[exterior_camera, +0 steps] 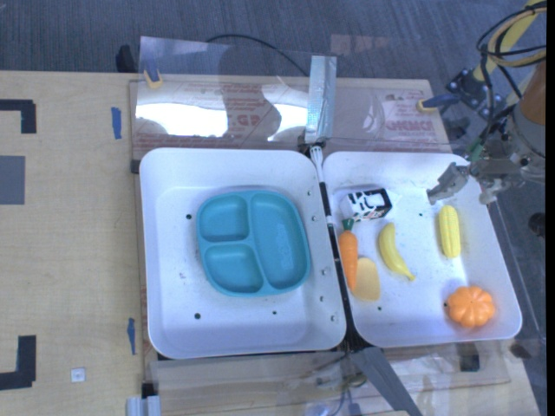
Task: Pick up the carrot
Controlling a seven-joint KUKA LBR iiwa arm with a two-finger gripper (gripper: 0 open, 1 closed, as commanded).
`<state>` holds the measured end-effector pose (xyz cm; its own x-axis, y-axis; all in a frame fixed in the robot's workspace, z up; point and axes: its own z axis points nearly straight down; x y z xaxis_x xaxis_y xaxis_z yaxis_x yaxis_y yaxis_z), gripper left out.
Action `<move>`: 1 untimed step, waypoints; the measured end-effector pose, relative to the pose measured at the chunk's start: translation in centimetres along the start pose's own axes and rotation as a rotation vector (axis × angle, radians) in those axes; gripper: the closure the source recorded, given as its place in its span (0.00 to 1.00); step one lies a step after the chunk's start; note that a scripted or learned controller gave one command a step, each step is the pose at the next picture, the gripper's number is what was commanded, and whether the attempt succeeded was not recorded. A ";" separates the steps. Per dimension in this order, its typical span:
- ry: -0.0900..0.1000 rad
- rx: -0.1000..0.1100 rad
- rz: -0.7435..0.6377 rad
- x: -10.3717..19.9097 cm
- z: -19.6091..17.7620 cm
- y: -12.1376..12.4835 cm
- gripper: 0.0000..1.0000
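The carrot [348, 256] is orange and lies lengthwise along the left wall of the right bin [507, 271], its top end near a black-and-white carton [370, 203]. A pale yellow piece [367, 280] touches its lower right side. My gripper [466, 189] hovers over the bin's upper right corner, well to the right of the carrot and just above a yellow corn cob [448, 230]. Its fingers stand open with nothing between them.
A banana [395, 251] lies right of the carrot, and an orange pumpkin [471, 306] sits at the bin's lower right. The left bin [165, 258] holds a blue divided plate [253, 241]. Cables hang at the upper right by the arm.
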<state>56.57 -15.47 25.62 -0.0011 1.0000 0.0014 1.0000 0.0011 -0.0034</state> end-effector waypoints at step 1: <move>0.001 0.010 0.056 -3.3 13.2 -3.5 0.00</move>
<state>53.04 -18.72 12.46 0.0546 0.9985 0.0021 0.9984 -0.0545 -0.0138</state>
